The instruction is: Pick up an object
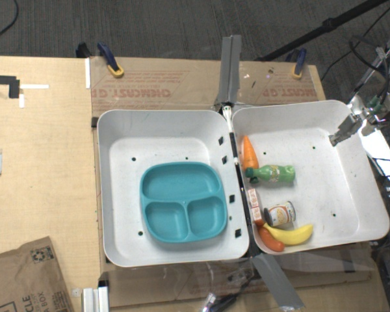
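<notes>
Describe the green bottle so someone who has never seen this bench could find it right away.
Look in the right white bin, along its left wall where the small items cluster. The green bottle lies on its side just below the orange carrot and above the small jar. It is the one green thing in that bin.

Pincer fingers too small to tell, arm cut off by right edge

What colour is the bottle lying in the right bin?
Green, seen in the camera view: the small green plastic bottle lies beside the orange carrot.
</notes>
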You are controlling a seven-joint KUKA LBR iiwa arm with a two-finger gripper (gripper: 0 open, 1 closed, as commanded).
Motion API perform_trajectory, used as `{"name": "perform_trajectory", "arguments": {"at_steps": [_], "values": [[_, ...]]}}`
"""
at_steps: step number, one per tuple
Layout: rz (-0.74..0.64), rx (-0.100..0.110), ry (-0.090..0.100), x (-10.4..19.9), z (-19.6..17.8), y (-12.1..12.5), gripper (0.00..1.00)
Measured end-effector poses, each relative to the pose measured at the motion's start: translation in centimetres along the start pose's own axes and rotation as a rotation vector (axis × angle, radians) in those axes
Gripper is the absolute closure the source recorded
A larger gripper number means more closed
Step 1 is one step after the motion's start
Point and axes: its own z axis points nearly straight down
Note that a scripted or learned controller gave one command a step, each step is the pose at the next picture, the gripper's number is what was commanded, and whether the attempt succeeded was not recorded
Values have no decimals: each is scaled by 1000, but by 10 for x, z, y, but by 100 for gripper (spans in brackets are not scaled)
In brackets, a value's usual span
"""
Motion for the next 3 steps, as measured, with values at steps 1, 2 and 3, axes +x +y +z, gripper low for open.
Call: {"name": "perform_trajectory", "arguments": {"at_steps": [1,2,3], "values": [[-34,4,3,36,123,25,0],[-74,-5,-1,62,193,30,0],[-362,-33,-14,-14,199,-11,0]]}}
